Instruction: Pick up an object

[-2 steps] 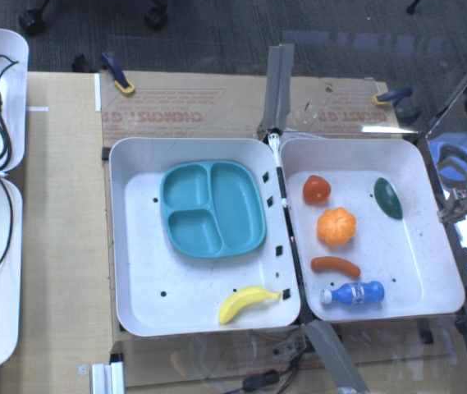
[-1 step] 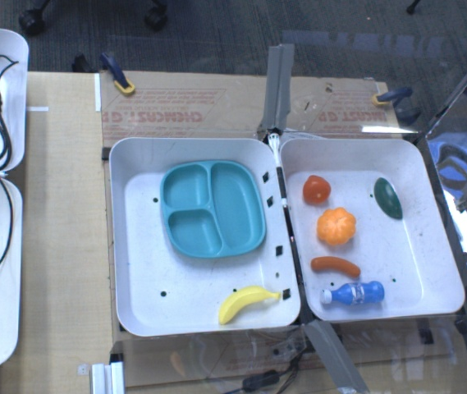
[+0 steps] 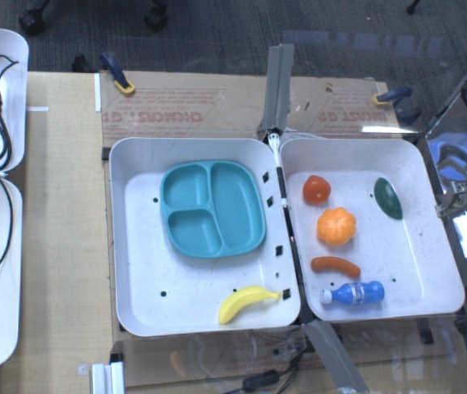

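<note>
Listing by the camera view, two white bins side by side on the bench.

Left bin (image 3: 126,245): a teal divided plate (image 3: 212,208) lying flat in the upper middle, and a yellow banana (image 3: 249,302) near the front wall, its long axis running left to right with the stem end toward the divider.

Right bin (image 3: 430,245), five loose items, none touching another:
- red round fruit (image 3: 316,189), upper left, close to the divider.
- orange (image 3: 336,226), just below the red fruit.
- orange-red sausage-shaped piece (image 3: 336,265), below the orange, long axis left to right, slightly tilted.
- blue bottle (image 3: 356,294), on its side near the front wall, long axis left to right, white cap pointing at the divider.
- dark green oval item (image 3: 387,197), upper right, long axis roughly up and down the view, standing well apart from the rest.

Pincer: whether it is released or clenched cannot be told from this view; nothing is seen grasped, and every item rests on a bin floor.

Judgement: with the arm entering from the right, the right bin's contents lie nearer than the plate and banana. The green oval item is nearest that side and has open floor around it. A closing line across its short width, meaning left to right, would probably suit it best.
</note>
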Controlling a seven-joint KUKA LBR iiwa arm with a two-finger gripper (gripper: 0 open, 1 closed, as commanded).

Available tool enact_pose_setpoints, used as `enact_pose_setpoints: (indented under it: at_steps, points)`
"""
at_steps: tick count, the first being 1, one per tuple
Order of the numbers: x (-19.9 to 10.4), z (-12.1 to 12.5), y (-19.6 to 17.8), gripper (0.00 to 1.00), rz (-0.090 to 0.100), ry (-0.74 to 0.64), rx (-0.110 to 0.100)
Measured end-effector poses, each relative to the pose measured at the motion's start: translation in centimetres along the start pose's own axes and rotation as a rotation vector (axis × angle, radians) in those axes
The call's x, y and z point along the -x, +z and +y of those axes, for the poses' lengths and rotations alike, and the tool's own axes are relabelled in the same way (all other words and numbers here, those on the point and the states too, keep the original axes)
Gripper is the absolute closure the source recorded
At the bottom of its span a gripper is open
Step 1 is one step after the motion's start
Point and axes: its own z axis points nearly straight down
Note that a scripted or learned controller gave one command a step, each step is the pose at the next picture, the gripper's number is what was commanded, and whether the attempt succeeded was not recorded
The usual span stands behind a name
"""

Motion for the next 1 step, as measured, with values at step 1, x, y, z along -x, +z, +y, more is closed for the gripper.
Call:
enact_pose_setpoints:
  at_steps: [1]
  points:
    - [-5.31,-0.32,4.63,1.0,0.0,0.002,-0.001]
